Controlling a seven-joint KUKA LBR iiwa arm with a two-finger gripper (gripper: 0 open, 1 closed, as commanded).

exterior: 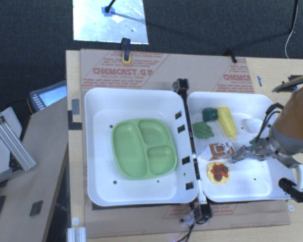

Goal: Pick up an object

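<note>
Cardboard covers the desk under both bins. We target the printed packet [221, 148] in the right bin [257, 188] — beside the pizza toy [218, 171]. Our gripper [237, 157] hovers at its edge, jaws' spread unclear; we should center over it — avoiding the yellow bottle [227, 122].

Dark carpet, pale bench

Dark carpet floor [30, 34] spreads far and left; a shiny metal sheet [110, 14] lies on it, and the wooden bench [202, 67] carries printed cardboard.

Two white bins [91, 150], one green tray [144, 147], five small toys [225, 121].
</note>
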